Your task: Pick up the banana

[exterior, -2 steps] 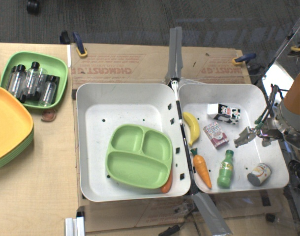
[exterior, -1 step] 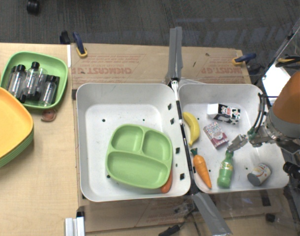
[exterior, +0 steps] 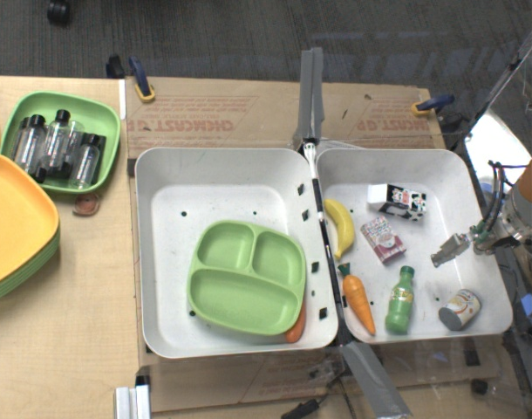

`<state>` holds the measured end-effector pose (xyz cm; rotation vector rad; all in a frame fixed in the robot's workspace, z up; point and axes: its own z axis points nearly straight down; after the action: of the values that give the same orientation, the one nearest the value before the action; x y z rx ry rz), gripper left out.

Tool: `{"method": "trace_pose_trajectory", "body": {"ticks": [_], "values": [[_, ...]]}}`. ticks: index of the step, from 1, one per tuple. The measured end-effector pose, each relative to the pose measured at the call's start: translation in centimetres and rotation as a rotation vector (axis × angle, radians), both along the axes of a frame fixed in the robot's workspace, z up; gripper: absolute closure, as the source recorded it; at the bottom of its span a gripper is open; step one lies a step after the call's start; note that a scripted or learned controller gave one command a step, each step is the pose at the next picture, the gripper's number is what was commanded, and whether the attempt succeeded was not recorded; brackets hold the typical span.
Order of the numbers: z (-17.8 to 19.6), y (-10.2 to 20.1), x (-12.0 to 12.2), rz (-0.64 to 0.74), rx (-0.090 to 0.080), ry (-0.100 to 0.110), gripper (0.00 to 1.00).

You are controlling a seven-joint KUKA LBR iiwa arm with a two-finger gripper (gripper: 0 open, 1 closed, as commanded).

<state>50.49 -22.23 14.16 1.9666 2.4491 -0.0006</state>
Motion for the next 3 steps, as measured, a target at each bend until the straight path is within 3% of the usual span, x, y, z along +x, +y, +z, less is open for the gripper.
{"method": "trace_pose_trajectory", "body": {"ticks": [1, 2, 3], "values": [[-5.0, 0.1, -1.5, 0.343, 0.002, 0.001, 0.0], [-4.1, 0.0, -1.4, 0.339, 0.002, -0.001, 1.0], [1.5, 0.1, -0.4, -0.096, -0.001, 0.0, 1.0]]}}
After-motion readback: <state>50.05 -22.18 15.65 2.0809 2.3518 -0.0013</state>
